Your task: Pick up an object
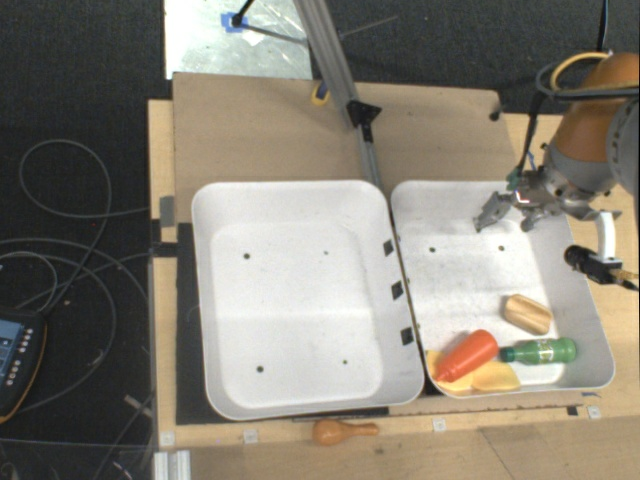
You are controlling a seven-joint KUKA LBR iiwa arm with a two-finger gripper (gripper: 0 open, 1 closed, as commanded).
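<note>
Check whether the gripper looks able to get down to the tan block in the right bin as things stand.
Probably yes. The gripper hangs over the right bin, with bare floor between it and the tan block. The block lies apart from the green bottle and orange carrot, so nothing covers it.

- Two white bins: left bin (215, 268) and right bin (450, 268).
- One arm with one gripper (508, 214).
- One carrot (466, 355) in the right bin.
- One green bottle (540, 350) in the right bin.
- One tan block (526, 313) in the right bin.
- One yellow piece (490, 379) in the right bin.
- One orange gourd-shaped thing (343, 430) on the bench, outside the bins.
</note>
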